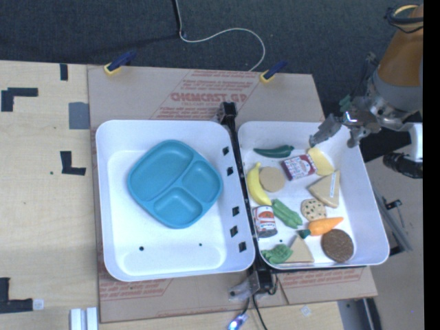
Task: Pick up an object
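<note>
Right bin (368, 205) with toy foods: banana (257, 184), green pepper (273, 151), carrot (323, 225), brown disc (337, 245) and others. The jaws (338, 130) hover at this bin's upper right rim, spread apart and gripping nothing (arm entering from the right). Left bin (113, 184) holds a blue divided plate (174, 183).

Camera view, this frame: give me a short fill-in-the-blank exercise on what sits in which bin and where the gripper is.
1. The blue divided plate lies in the ____ bin.
2. The banana lies in the ____ bin, against its left wall.
3. The carrot is coloured ____.
4. The gripper hangs over the right bin's ____ right corner.

Missing words: left; right; orange; upper
</note>
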Action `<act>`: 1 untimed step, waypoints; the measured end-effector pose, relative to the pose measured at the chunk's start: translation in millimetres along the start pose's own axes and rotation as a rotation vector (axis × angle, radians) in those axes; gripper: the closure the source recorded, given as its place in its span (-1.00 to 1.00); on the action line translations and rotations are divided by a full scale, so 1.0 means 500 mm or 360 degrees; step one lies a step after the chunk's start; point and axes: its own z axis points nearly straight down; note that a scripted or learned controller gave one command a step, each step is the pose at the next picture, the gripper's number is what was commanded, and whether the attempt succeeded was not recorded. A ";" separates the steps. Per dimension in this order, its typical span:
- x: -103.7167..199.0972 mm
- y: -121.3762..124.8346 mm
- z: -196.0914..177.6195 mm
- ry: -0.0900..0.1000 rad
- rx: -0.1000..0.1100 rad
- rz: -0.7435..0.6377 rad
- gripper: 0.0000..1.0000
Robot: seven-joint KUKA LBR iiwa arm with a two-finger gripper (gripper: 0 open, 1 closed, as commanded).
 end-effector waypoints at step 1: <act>0.113 -0.066 -0.064 0.0003 0.0000 -0.0007 -1.00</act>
